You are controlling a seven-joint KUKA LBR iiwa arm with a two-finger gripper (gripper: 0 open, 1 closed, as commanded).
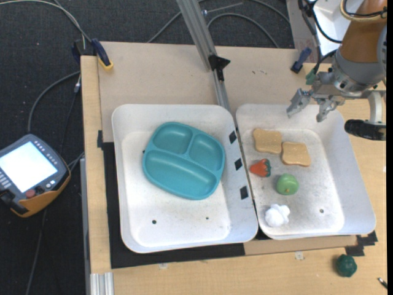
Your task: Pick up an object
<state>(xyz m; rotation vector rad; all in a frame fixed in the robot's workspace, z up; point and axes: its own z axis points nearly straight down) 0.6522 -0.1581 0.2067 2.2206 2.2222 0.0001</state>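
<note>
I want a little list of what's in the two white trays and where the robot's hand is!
left bin: teal divided plate
right bin: two bread slices, red pepper, green apple, white crumpled thing
end effector: open, above the right bin's far edge, holding nothing
outside bins: dark green ball on the bench

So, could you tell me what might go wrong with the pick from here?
1. The two toast slices lie flat and touching, so the open gripper above the right bin's far edge may slide over them or nudge both.
2. The green apple is round and could roll away when pinched.
3. The strawberry sits close to the bin's left wall, leaving little finger room.
</note>
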